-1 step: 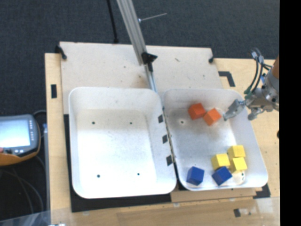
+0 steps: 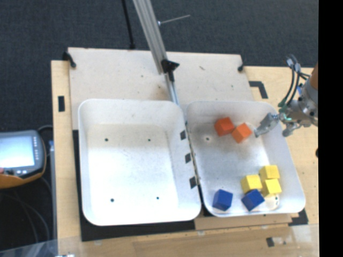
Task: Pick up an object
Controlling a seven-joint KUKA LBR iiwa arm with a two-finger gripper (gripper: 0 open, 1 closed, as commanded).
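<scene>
The right bin [image 2: 278,143] is holding two orange cubes [image 2: 224,126], three yellow cubes [image 2: 269,172] and two blue cubes [image 2: 222,199]; the hand [image 2: 276,123] is hovering, fingers apart and gripping nothing, at its far right edge, open floor lying mid-bin.

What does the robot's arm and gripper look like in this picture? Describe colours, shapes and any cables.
The gripper is a small grey metal assembly with slim pale fingers. Thin green and dark cables loop above it, and an orange band shows at the wrist.

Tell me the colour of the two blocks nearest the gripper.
Both blocks are orange, lying in the right bin by the gripper; camera view.
</scene>
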